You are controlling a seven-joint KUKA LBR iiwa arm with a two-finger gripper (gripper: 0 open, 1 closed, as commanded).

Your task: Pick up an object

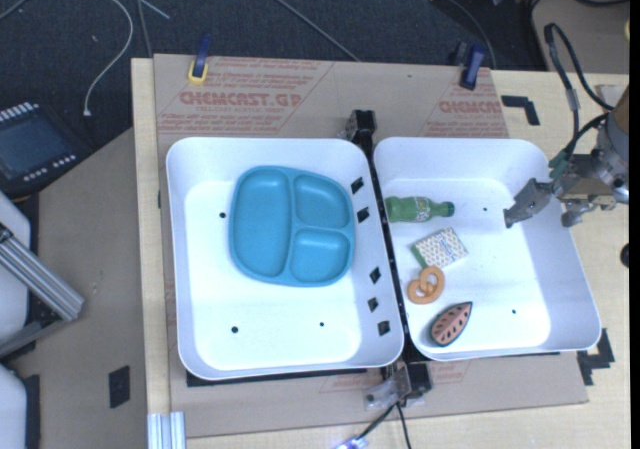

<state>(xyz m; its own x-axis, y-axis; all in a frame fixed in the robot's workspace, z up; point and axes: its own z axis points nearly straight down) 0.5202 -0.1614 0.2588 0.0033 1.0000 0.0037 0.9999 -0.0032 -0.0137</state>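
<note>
In the right bin (560, 317) lie a green bottle (420, 208) on its side, a small checkered packet (441, 248), an orange pretzel-shaped piece (426, 286) and an orange-and-brown oval object (451, 323), all along the bin's left side. My gripper (545, 212) hovers over the bin's upper right part, well to the right of the bottle. Its two dark fingers (522, 205) stand apart, open, with nothing between them.
A blue divided plate (293, 226) lies in the left bin (200, 317). A black divider with clips (372, 237) separates the bins. Cables trail on the dark floor beyond the bench. The right half of the right bin's floor is bare white.
</note>
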